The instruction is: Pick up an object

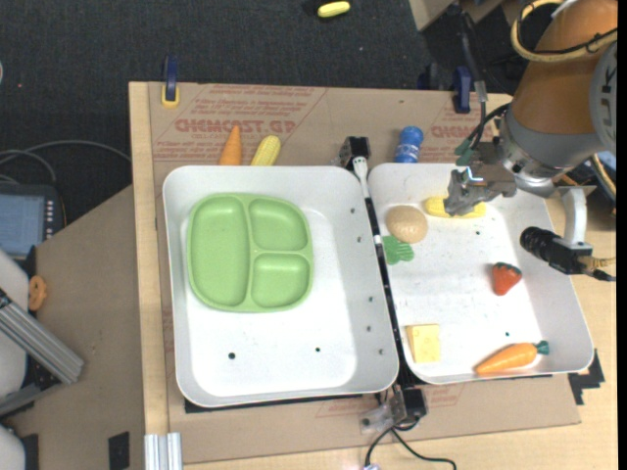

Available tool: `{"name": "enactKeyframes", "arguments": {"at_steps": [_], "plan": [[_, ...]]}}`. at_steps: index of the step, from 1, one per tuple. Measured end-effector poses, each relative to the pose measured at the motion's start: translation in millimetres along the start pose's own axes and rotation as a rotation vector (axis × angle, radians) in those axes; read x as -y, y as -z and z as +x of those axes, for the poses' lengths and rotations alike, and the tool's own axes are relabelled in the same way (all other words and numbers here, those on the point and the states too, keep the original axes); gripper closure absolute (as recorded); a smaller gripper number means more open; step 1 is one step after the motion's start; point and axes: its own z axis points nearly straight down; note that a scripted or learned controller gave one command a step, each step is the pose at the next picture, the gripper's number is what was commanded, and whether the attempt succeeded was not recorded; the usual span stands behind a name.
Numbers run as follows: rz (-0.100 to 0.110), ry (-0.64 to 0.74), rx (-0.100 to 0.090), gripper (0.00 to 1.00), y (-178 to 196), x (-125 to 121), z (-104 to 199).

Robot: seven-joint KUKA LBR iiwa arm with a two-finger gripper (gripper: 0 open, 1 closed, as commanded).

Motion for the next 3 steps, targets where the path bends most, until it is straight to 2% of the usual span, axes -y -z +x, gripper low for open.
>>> {"name": "enactKeyframes", "arguments": {"at_steps": [1, 2, 3], "plan": [[0.008, 0.004, -0.003, 1.0, -25, 25, 29], [-0.008, 0.007, -0.001, 1.0, 60, 5, 56], [0.013, -0.001, -0.002, 1.0, -45, 26, 33]]}}
